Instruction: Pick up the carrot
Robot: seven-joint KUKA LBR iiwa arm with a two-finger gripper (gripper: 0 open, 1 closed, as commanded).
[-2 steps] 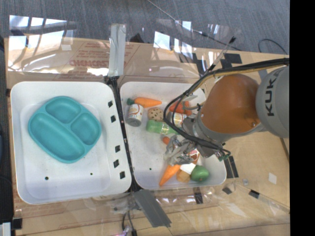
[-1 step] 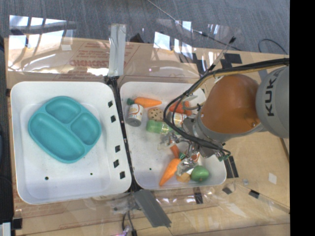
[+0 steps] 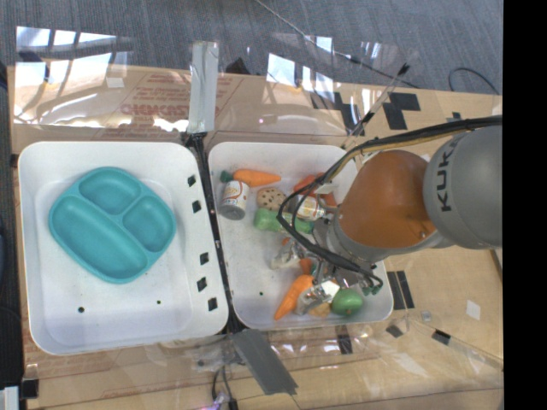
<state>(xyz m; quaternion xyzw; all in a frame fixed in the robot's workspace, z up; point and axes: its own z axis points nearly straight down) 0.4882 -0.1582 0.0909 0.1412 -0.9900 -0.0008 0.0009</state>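
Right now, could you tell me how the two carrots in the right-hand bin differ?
The upper carrot lies nearly level near the bin's far wall, beside the can. The lower carrot lies slanted near the near wall, close under the arm. Both are orange and tapered.

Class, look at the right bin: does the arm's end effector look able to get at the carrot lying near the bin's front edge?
Probably yes. The end effector sits right beside that carrot in the right bin, and the carrot's left side lies uncovered. A green toy crowds the other side.
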